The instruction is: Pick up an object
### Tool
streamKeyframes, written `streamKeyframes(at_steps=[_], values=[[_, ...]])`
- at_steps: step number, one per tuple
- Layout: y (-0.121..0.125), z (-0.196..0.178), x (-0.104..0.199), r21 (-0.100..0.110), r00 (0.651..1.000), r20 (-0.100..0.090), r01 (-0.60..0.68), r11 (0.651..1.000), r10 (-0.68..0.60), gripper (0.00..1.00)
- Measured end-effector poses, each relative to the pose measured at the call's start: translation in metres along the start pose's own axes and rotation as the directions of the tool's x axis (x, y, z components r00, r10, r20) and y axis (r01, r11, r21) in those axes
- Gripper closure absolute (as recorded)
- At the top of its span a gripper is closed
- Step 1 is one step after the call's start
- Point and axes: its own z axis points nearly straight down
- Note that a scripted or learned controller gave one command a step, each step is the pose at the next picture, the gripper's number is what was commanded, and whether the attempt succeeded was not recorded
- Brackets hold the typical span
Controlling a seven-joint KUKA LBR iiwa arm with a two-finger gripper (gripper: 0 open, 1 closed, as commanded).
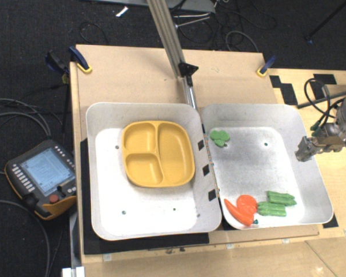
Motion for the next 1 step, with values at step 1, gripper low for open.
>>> streamKeyframes(at_steps=[1], values=[[0.0016,-0.0335,-0.0002,0.002,1.000,0.000,0.000,1.000,0.000,1.00]])
